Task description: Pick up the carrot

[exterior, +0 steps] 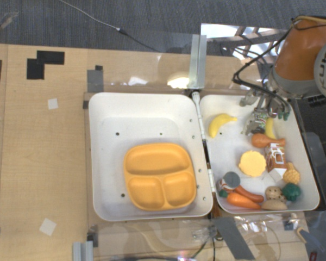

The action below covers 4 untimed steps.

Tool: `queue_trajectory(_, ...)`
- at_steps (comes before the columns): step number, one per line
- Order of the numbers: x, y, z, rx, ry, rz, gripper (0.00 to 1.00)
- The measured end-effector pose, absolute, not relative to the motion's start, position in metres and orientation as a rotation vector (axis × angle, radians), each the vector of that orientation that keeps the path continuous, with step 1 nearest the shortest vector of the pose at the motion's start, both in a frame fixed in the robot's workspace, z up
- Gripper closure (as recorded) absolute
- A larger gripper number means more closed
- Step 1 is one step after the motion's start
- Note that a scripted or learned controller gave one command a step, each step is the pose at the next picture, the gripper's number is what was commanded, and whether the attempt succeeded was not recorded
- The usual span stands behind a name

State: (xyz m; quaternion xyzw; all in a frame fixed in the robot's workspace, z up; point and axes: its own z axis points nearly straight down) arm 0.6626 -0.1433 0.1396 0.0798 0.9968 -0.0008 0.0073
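On the desk [38,162], the carrot [242,199] lies at the near edge of the right bin [309,162], while the hand [259,116] hovers farther back, its state unclear.

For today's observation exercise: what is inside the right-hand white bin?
The right bin holds a banana, a yellow disc, two carrots, a broccoli piece and other toy foods. The hand covers part of the far end.

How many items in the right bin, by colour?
Yellow: 4, banana, round yellow piece, small yellow item by the gripper, pineapple-like piece
Orange: 3, two carrots, drumstick
Green: 1, broccoli
Other: 4
Total: about 12; some overlap
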Motion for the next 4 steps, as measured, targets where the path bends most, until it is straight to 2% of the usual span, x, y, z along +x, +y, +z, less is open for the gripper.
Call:
queue_trajectory(1,0.656,-0.095,0.088,0.226,3.128,0.002,0.0)
queue_trajectory(2,0.659,-0.095,0.102,0.219,3.116,-0.002,1.0)
queue_trajectory(3,0.652,-0.068,0.193,0.113,3.118,0.001,1.0)
queue_trajectory(4,0.636,-0.072,0.293,-0.318,3.108,-0.003,1.0)
